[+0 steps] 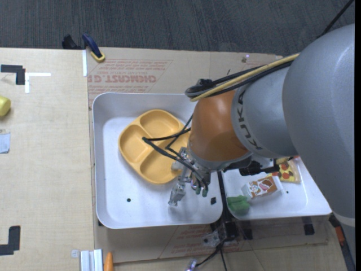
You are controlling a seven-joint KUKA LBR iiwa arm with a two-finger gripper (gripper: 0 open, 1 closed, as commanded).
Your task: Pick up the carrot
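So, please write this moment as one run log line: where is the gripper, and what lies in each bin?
gripper: over left bin floor | yellow divided plate: left bin | snack items: right bin

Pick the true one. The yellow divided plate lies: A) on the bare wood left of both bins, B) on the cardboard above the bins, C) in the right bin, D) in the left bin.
D: the yellow divided plate sits inside the left bin, beside the arm's orange band.

The arm (pixel 265 112) carries the letters "KUKA" on its grey body, just above the fingers (pixel 179 195).
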